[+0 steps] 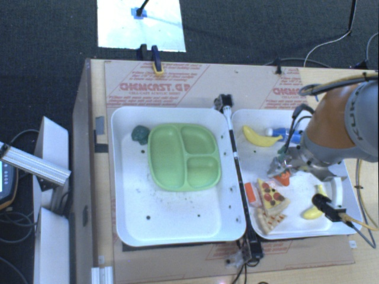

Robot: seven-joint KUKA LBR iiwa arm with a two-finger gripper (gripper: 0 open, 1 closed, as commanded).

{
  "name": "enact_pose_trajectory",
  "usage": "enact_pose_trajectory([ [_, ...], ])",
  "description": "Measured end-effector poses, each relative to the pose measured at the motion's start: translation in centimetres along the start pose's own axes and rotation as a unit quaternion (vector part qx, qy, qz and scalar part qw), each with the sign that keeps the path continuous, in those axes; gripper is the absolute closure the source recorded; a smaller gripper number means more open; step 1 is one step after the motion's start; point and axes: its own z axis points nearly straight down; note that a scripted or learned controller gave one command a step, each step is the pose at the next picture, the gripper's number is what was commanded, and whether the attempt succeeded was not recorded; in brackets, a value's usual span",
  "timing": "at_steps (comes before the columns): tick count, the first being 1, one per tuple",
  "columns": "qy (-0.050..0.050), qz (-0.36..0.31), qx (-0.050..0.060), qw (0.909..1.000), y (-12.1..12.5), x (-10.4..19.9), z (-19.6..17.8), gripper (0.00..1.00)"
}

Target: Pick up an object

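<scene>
As the gripper (283, 169) hung at centre right over the right bin (349, 218), its fingers' state could not be told; the small orange piece (284, 179) beneath looked light, stiff, best pinched across its middle.

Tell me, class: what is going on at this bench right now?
A robot arm reaches into the right bin, its gripper low over a small orange piece. Around it lie a banana, a pizza slice, a waffle piece and a yellow piece. The left bin holds a green divided plate with a dark green lump beside it. Nothing looks lifted yet.
</scene>
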Motion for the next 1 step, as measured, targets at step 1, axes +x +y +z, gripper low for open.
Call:
enact_pose_trajectory([
  [1,0.001,-0.001,-0.001,1.0,1.49,10.07,-9.08,1.0],
])
